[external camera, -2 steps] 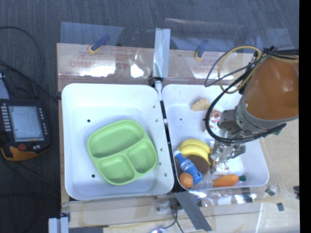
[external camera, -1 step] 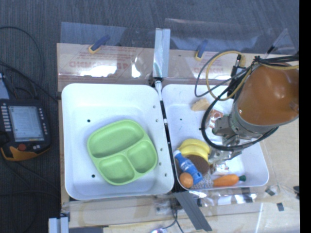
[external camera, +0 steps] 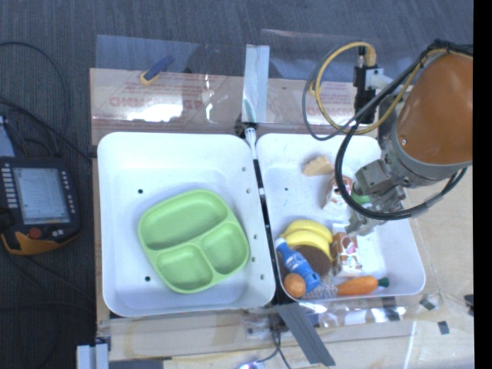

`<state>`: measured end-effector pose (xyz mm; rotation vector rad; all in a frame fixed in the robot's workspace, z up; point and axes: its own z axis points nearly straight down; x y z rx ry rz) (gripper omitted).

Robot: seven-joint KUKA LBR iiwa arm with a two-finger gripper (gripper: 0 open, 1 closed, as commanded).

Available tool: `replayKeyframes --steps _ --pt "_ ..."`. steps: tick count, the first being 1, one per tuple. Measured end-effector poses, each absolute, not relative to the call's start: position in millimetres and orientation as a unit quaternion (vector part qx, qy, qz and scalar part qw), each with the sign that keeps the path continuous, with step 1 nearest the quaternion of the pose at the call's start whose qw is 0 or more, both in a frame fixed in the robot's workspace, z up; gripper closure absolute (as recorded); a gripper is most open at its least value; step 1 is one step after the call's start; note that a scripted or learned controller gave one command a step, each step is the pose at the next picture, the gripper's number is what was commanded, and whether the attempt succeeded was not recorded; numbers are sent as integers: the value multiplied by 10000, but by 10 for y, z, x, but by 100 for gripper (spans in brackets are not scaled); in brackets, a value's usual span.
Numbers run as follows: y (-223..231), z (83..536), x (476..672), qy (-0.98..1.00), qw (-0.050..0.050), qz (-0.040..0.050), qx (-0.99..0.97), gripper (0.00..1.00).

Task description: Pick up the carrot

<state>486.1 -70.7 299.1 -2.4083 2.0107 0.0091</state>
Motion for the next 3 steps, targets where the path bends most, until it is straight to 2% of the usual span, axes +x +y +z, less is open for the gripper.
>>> replayKeyframes --steps 1,2,3 --pt "-162 2562 5336 5880 8 60 -8089 100" --pt "148 2185 5699 5277 4 64 -8494 100" --pt "-201 2057 5716 4922 4 55 -8705 100"
